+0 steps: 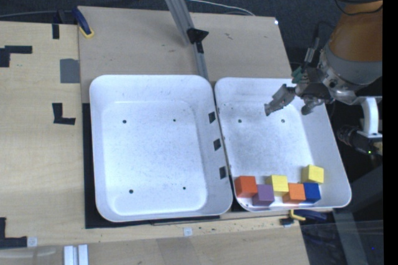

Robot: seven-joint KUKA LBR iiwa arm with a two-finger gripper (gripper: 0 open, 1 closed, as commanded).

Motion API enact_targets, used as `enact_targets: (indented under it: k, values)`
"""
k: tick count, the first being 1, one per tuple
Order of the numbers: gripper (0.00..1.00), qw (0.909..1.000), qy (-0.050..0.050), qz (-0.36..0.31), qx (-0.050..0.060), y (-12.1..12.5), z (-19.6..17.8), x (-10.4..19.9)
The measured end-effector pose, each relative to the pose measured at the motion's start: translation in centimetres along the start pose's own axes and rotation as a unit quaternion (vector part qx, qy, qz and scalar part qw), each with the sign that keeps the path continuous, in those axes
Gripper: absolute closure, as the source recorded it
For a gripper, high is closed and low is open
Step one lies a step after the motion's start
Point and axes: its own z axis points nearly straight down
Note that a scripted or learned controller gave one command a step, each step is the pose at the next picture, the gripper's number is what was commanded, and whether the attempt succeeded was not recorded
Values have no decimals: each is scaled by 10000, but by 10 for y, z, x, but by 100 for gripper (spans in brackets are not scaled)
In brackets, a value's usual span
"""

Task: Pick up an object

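Six blocks [280, 188]: two orange, two yellow, purple, blue.

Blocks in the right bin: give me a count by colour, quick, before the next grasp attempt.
Orange: 2
Yellow: 2
Purple: 1
Blue: 1
Total: 6, all clustered at the near end of the right bin.
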Motion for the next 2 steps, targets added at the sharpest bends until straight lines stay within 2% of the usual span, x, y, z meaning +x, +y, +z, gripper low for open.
enact_targets:
  k: [1, 2]
  values:
    - [0, 10000, 0, -10, 34, 36, 134, -1]
    - [0, 10000, -17, 19, -12, 21, 102, -60]
